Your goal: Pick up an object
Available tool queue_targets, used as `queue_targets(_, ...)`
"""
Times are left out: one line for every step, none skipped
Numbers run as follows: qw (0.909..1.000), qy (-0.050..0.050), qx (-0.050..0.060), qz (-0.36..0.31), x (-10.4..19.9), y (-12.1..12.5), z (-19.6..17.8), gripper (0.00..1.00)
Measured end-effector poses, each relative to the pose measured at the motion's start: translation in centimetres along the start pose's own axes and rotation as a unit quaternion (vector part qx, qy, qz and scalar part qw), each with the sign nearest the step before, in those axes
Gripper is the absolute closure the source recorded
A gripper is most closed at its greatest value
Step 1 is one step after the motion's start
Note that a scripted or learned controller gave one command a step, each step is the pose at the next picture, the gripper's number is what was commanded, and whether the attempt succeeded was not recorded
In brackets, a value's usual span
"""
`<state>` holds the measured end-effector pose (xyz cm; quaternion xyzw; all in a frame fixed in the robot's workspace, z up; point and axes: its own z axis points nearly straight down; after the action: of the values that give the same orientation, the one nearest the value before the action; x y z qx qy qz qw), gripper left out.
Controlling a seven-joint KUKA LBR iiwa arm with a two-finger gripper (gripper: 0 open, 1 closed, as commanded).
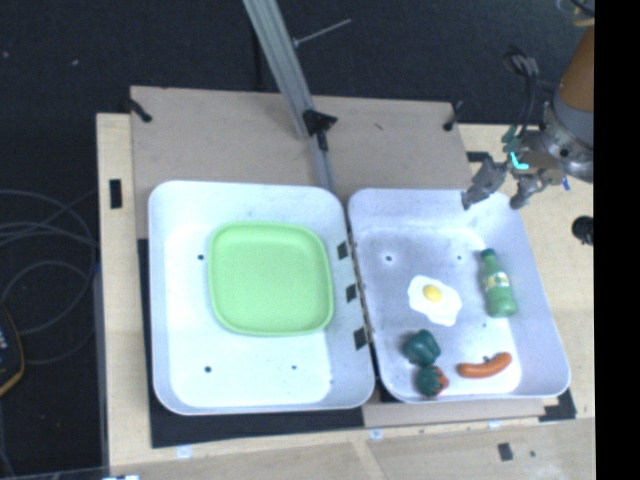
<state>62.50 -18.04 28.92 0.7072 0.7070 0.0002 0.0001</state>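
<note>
Toy food fills the right bin (535, 298): a fried egg (434, 300) lies near the middle of its floor, a green bottle (496, 283) lies just to the egg's right with its cap toward the far wall, a green pepper (421, 345) sits below the egg, a darker green piece with a red spot (431, 379) rests just beneath the pepper by the near rim, and a red-orange sausage (484, 367) lies to the right of those two, near the front right corner. None of these pieces touches the arm. Gripper (496, 192) hangs over the far right corner of that bin, above the bottle and well apart from it, with its two dark fingers spread and nothing between them. Grey arm (570, 118) with its orange band reaches in from the right edge. Left bin (180, 368) holds a light green square plate (270, 278) lying flat at its centre. A grey metal pole (280, 53) slants down from the top to the seam between the bins
</note>
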Motion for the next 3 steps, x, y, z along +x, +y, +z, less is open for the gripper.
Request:
queue_targets(1.0000,0.000,0.000,0.000,0.0,0.0,0.0,0.00)
queue_targets(1.0000,0.000,0.002,0.000,-0.1,-0.3,6.2,0.00)
queue_targets(1.0000,0.000,0.003,0.000,0.7,-0.5,12.2,0.00)
